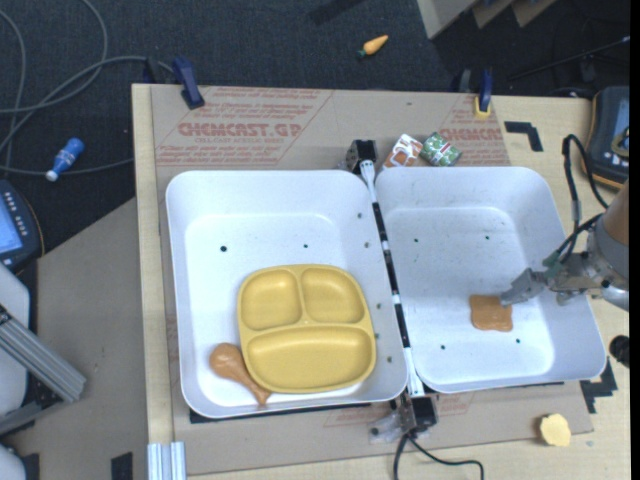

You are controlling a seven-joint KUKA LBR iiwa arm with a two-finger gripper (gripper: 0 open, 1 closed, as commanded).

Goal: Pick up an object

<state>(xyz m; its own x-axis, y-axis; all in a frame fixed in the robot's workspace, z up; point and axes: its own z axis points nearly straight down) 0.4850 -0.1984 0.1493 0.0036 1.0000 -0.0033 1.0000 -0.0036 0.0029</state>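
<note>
The gripper [520,290] is seen low in the right bin [450,193], just beside a brown toast piece [491,313]; whether the jaws are apart cannot be told. A yellow tray [304,328] lies in the left bin [250,203].

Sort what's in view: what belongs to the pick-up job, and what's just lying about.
Job:
gripper
brown flat piece in the right bin
yellow divided tray and tan drumstick in the left bin

Lying about:
blue bottle
orange bit
small packets
yellow lump
</note>
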